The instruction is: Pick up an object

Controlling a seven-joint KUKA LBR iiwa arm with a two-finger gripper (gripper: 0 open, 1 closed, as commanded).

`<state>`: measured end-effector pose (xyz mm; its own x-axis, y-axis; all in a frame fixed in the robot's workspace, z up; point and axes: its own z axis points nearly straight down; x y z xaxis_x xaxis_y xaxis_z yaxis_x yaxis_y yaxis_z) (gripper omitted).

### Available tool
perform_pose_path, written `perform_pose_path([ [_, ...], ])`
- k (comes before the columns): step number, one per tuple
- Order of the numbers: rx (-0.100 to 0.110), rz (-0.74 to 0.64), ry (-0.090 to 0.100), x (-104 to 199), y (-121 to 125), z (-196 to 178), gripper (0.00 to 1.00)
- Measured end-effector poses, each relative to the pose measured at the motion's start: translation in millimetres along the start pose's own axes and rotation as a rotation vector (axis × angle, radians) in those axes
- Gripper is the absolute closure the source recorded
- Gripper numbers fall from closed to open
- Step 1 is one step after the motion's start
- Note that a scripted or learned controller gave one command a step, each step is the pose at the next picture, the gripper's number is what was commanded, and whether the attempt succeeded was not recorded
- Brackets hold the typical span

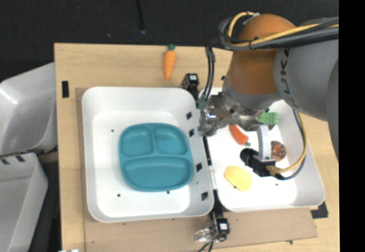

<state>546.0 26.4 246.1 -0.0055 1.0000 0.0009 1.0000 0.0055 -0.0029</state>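
Down in the right bin, the claw hangs at the near-left corner by the wall between the bins; whether it is open or closed I cannot tell. An orange stick lies just right of it, long axis slanting down-right. A yellow piece sits nearer the front, a green toy behind. In the left bin sits a teal tray. A carrot lies on the table.

You get bright, even overhead light on the white bins; soft shadows, dark surroundings, slightly grainy, soft focus throughout.
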Motion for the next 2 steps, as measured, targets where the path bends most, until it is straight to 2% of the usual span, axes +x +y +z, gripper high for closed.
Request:
perform_pose_path([
  [1,-0.002,-0.001,0.001,54.2,-21.2,10.9,1.0],
  [2,-0.004,0.004,-0.001,51.1,-20.2,10.6,0.0],
])
